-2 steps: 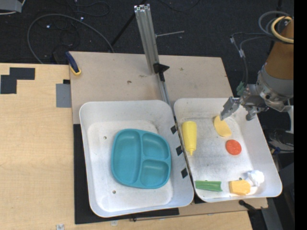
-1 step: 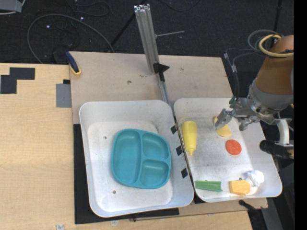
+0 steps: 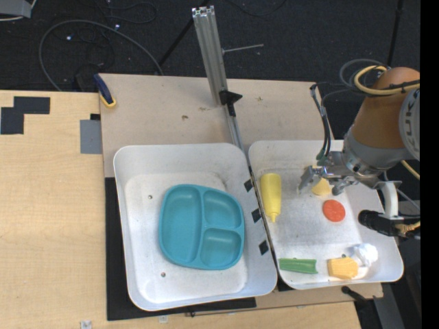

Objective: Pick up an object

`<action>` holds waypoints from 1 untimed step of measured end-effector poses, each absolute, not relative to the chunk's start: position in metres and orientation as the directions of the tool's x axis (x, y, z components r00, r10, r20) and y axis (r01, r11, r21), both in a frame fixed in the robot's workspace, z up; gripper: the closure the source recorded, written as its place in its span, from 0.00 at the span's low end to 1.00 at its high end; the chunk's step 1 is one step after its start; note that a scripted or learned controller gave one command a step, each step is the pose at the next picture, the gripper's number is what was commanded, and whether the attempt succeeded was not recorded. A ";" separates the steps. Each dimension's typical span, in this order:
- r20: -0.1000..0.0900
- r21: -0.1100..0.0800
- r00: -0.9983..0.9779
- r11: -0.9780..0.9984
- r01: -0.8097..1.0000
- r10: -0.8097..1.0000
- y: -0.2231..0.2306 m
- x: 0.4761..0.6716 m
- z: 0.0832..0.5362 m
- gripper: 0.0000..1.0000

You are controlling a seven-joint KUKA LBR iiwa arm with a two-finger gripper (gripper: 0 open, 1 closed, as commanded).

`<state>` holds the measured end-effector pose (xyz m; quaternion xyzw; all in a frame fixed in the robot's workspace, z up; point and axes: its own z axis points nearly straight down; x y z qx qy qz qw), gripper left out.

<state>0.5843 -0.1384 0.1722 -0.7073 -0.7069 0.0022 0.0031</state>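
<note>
On the worktop, the right shallow white bin [image 3: 391, 269] is holding my gripper [image 3: 317, 180], hovering beside a small yellow rounded toy [image 3: 322, 188]; I cannot tell its grip state. I'm centring over it before descending squarely.

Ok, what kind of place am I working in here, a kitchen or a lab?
Most likely a robotics lab bench, not a kitchen: two white bins sit on a board, holding toy items like a teal divided plate and a yellow bottle, with loose cables on dark flooring behind.
</note>
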 end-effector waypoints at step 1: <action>0.002 -0.007 0.000 0.000 1.000 1.000 -0.133 0.590 0.125 0.00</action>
